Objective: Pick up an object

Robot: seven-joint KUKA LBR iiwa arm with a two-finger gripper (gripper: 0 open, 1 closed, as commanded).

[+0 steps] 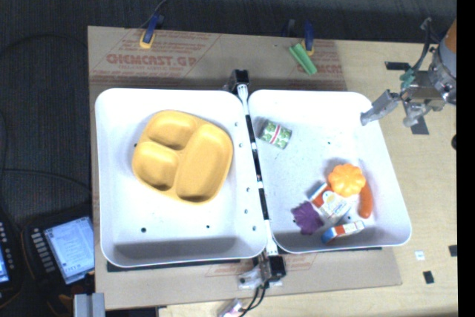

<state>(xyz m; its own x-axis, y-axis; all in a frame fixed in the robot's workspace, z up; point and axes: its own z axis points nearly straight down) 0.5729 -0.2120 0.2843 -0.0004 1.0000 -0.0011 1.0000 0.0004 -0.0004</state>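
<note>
You could not tell if the claw [413, 109] at the right bin's [338, 97] edge was spread, and the crowded orange toy [346, 179] and cartons [332, 206] risked a slipping grasp.

Tray [182, 157] in L bin [111, 182]; can [274, 134], toy pile [335, 206] in R bin [312, 108].
</note>
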